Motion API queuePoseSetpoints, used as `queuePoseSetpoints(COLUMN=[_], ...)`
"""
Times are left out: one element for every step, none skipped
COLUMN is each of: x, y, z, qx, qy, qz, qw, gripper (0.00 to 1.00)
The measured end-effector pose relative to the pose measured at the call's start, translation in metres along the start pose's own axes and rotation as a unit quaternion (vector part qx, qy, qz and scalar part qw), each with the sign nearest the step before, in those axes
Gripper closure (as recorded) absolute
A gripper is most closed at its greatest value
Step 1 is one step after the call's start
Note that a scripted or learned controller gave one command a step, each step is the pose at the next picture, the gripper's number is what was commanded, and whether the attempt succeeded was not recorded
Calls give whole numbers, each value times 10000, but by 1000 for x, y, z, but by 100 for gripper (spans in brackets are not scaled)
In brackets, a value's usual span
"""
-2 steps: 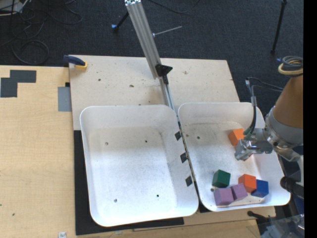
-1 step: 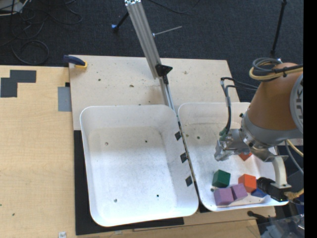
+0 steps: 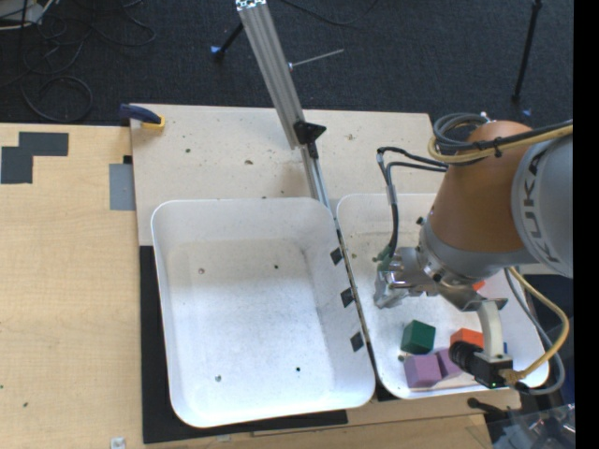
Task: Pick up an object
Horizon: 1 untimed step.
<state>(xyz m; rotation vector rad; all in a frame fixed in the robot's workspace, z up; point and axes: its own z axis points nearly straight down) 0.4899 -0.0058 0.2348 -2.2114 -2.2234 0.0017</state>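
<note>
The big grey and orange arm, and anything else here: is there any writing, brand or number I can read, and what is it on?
"KU": large pale letters running down the grey arm, cut off by the frame edge, so the rest of the word cannot be read.
The checkered tag atop the metal pole bears a pattern, no letters.

Dark carpet floor (image 3: 393,26) across top, black cables (image 3: 56,73) looping at upper left. Tripod leg (image 3: 526,40) at upper right. Pale speckled bench (image 3: 234,152) below, light wood panel (image 3: 65,288) adjoining at left with grey patches (image 3: 33,152). Slanted aluminium rail (image 3: 276,68) rising from bench, checker tag on top. Blue clamp (image 3: 140,115) at bench corner.
</note>
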Motion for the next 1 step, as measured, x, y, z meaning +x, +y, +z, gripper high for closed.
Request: queuePoseSetpoints(x=[57], y=[1], z=[10], qx=[11], qy=[-4], qz=[1], qw=[10000], gripper=[100])
